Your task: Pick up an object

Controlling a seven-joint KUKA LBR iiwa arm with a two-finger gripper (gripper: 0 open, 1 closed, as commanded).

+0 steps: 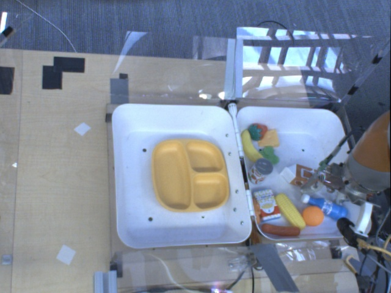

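Clutter worried us: pincer [319, 179] hung at right-bin [305, 127] lower right, its opening impossible to tell, and blue bottle [325, 207], orange [313, 217] and corn [289, 210] lay touching, inviting a glancing miss.

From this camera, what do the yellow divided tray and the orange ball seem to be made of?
The yellow divided tray looks like moulded plastic with a smooth matte finish: even colour, rounded compartment edges. The orange ball seems plastic too, possibly a toy fruit; its surface is uniform, but it is too small to be sure.
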